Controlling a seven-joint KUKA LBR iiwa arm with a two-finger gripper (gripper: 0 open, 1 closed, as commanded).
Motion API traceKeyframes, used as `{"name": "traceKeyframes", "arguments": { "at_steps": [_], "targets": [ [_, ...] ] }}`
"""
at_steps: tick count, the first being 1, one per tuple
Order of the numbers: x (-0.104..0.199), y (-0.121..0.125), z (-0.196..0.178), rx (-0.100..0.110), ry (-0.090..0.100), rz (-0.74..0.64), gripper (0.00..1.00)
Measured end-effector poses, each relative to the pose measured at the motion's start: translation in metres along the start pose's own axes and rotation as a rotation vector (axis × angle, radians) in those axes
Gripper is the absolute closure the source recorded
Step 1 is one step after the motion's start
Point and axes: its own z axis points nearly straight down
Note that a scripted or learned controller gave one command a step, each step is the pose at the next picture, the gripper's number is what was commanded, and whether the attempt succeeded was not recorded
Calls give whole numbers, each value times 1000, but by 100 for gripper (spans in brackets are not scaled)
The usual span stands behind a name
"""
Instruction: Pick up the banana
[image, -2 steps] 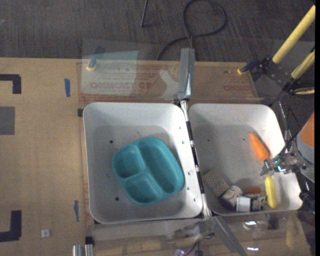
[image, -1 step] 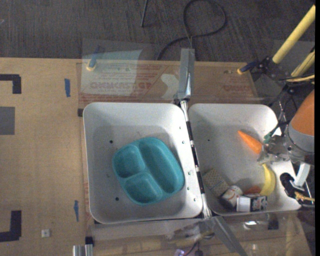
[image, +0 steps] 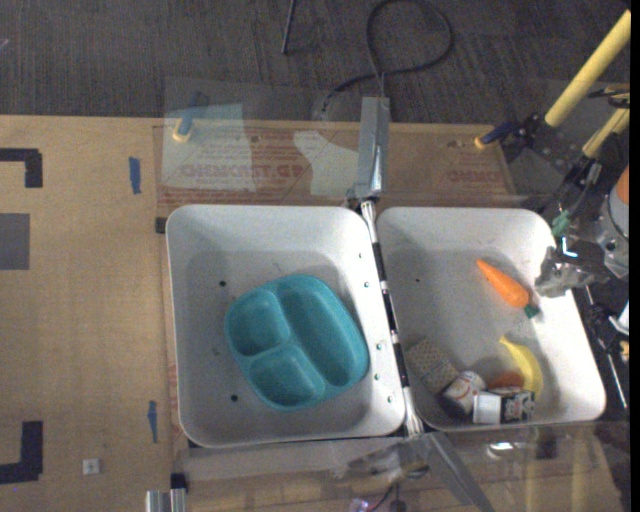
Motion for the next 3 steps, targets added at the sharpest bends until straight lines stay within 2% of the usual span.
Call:
{"name": "traceKeyframes", "arguments": {
  "at_steps": [1, 2, 3],
  "targets": [
    [1, 0, 0, 1, 0, -2, 0],
    [-2, -24, 138, -7, 2, -43, 0],
    [-5, -22, 128, -11, -3, -39, 100]
  ]
}}
